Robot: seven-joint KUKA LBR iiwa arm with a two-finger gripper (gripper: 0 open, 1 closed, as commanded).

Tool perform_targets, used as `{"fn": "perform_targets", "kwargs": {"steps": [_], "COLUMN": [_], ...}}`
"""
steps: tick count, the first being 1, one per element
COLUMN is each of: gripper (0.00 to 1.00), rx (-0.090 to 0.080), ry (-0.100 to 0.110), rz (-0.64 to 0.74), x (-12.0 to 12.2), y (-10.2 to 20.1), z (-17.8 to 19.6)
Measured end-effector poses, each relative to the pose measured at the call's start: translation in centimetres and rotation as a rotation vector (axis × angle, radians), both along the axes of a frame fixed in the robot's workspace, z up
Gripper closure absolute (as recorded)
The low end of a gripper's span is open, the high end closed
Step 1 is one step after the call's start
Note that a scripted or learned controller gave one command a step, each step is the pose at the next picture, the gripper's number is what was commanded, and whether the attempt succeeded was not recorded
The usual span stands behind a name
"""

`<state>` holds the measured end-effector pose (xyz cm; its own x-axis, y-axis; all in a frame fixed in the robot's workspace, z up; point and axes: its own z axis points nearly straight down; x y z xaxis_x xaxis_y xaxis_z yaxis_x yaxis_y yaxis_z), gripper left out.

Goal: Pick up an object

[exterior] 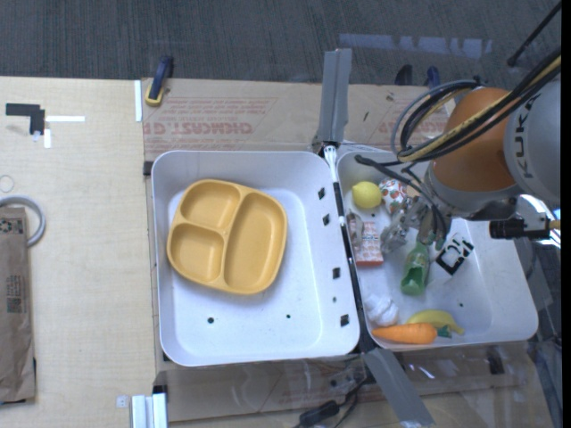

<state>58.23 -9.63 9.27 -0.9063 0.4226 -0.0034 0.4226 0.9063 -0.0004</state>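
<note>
Readable writing first. My arm's grey casing shows "KU" at the right edge of the view. The cardboard sheet (241, 112) lying on the desk (71, 194) behind the bins carries red print, seen upside down; I cannot read it with confidence. A brown paper bag (13, 301) at the left edge has a small printed label, too small to read. The flat packet (368, 239) in the right bin has red and white print, also illegible.

My tool (419, 226) hangs low over the right bin (500, 319), just above the green bottle (416, 270). Whether it is released or clenched I cannot tell: the wrist and cables cover it.

The green bottle lies on the bin floor near the middle, long axis running roughly from the far side to the near side, slightly tilted; the end nearer my tool looks like the neck, though that part is blurred. Beside it: a yellow lemon (366, 194) toward the far left corner, a black and white piece (453, 255) to the right, a white lump (382, 308), an orange carrot (406, 333) lying left-right along the near wall, and a banana (437, 319) touching it.

The left bin (178, 328) holds a yellow divided plate (227, 235).
</note>
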Motion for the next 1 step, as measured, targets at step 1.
{"fn": "perform_targets", "kwargs": {"steps": [1], "gripper": [1.00], "rx": [0.000], "ry": [-0.003], "rz": [0.613], "x": [2.91], "y": [3.99], "z": [10.03]}}
